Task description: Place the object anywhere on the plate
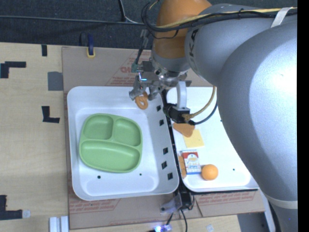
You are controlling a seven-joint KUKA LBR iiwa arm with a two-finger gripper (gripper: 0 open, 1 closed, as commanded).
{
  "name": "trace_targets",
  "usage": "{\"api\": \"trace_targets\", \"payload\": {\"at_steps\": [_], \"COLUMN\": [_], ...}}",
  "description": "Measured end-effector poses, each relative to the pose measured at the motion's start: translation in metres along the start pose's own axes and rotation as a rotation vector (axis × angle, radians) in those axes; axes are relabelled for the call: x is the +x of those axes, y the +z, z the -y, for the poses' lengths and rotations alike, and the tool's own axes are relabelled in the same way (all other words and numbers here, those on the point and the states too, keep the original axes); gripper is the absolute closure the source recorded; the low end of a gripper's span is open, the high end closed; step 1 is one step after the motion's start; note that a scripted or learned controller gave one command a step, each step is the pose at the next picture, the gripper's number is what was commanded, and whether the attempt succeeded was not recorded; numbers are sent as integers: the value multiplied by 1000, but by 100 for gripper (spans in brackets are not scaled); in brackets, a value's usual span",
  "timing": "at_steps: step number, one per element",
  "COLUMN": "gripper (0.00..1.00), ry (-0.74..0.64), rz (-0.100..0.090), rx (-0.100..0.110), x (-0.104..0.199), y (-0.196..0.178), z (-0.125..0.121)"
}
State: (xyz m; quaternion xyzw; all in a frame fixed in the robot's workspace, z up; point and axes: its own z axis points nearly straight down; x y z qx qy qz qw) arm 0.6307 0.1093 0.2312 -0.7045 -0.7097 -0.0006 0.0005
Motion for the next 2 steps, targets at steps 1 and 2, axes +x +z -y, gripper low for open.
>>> {"api": "trace_targets", "payload": {"at_steps": [1, 2], "gripper": [100, 0], "ry": [4, 5], "rz": [2, 3], "rx": [2, 2], "x": [12, 12], "y": [-3, -3], "z": [1, 1]}}
